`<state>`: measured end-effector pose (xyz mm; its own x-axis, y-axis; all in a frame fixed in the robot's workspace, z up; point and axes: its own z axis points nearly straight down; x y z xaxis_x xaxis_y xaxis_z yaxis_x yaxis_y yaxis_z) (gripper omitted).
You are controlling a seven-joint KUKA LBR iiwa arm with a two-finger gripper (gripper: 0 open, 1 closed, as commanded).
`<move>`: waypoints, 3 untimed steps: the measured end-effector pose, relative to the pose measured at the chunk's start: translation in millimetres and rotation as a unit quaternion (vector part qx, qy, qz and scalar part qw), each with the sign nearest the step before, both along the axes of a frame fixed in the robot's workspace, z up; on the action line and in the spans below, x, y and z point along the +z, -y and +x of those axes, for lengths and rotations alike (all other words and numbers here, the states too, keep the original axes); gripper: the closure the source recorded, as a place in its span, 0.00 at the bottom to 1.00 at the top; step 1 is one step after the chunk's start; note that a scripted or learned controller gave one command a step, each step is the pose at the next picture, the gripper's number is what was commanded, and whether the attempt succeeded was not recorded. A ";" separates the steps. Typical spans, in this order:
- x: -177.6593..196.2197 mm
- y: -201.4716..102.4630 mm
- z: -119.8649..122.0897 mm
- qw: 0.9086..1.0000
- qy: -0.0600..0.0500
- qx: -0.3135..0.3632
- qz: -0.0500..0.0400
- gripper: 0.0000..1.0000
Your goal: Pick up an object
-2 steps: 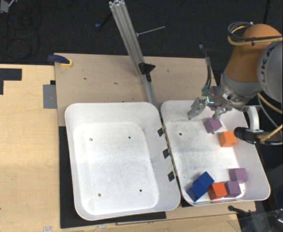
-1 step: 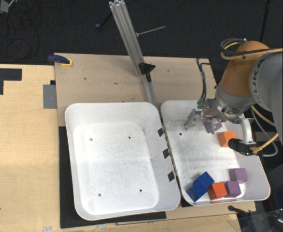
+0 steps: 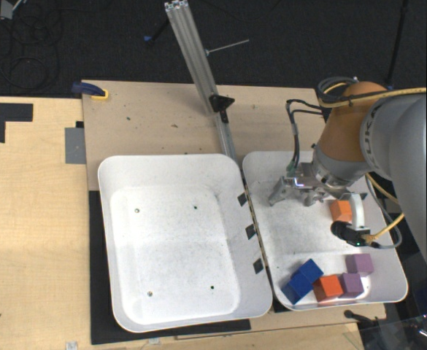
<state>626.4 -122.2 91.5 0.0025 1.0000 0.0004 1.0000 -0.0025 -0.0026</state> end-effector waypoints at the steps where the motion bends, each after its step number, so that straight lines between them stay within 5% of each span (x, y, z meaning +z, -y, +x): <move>1: 10.9 1.2 -0.3 1.000 -0.001 -0.002 0.000 1.00; 3: 129.5 15.5 11.8 1.000 0.004 0.000 -0.001 1.00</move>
